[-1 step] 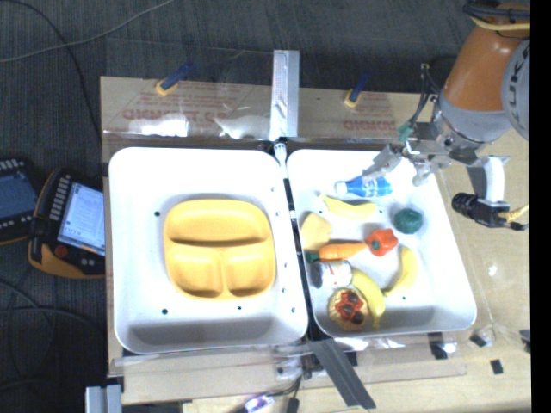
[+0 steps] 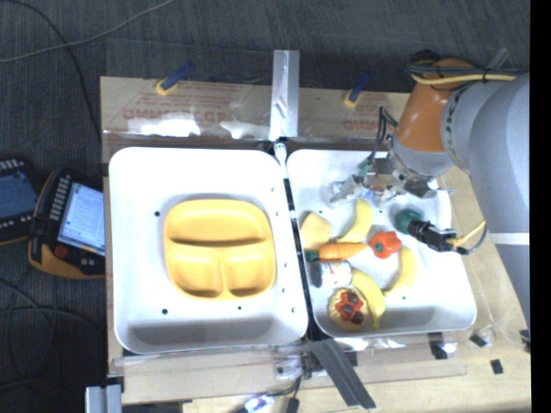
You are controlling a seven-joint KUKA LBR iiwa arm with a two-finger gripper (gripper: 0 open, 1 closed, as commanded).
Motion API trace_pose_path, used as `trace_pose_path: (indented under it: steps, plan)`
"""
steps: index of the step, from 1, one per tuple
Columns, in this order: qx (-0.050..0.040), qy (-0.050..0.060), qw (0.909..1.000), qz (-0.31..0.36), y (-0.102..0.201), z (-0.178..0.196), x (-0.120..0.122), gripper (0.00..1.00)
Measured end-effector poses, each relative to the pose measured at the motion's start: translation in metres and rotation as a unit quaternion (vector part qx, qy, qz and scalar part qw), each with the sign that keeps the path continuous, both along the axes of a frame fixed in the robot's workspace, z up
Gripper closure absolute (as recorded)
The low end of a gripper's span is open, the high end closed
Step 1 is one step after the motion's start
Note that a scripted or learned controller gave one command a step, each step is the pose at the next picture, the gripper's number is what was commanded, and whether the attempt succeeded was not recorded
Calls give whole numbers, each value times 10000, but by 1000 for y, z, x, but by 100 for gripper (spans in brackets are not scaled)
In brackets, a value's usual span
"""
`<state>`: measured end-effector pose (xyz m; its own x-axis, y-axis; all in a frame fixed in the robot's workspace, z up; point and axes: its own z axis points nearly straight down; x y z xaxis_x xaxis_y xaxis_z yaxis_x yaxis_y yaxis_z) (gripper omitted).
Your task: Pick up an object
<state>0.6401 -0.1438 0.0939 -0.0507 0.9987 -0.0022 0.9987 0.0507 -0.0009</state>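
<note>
Grey arm reaching in from the right, orange-banded wrist bent downward, hand (image 2: 372, 181) held low

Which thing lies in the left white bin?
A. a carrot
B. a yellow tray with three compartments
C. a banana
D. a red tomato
B: the yellow tray with its three compartments sits in the left bin, while the carrot, the banana and the red tomato all lie in the right bin.

Bright, even overhead lighting; the white bins (image 2: 207, 166) glare near overexposure, with soft shadows under their rims. Focus is mildly soft throughout; surrounding floor (image 2: 52, 24) is dim.
</note>
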Motion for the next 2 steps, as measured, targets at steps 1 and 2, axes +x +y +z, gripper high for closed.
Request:
trace_pose_path:
  steps: [1, 2]
  plan:
    - [-4, -46, 9998, 183, -13, -4, -48, 0]
    - [6, -64, 9998, 183, -12, 6, -47, 100]
